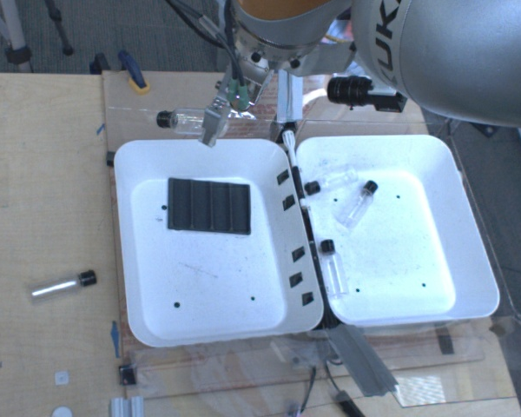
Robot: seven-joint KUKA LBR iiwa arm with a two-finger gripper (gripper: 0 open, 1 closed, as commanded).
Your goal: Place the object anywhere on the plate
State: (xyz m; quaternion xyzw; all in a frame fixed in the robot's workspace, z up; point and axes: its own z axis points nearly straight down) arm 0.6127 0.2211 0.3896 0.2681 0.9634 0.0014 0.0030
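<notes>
Clear vials (pixel 358 200) lie in the right bin (pixel 469 233) while the dark ridged plate (pixel 210 206) sits in the left bin (pixel 139 311). The gripper (pixel 219 120) hovers beyond the left bin's far rim; whether its jaws hold anything cannot be told. Fetching a vial appears next.

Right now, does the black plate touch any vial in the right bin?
Apart. The camera view shows the black plate in the left bin, while the vials lie across the divider.
</notes>
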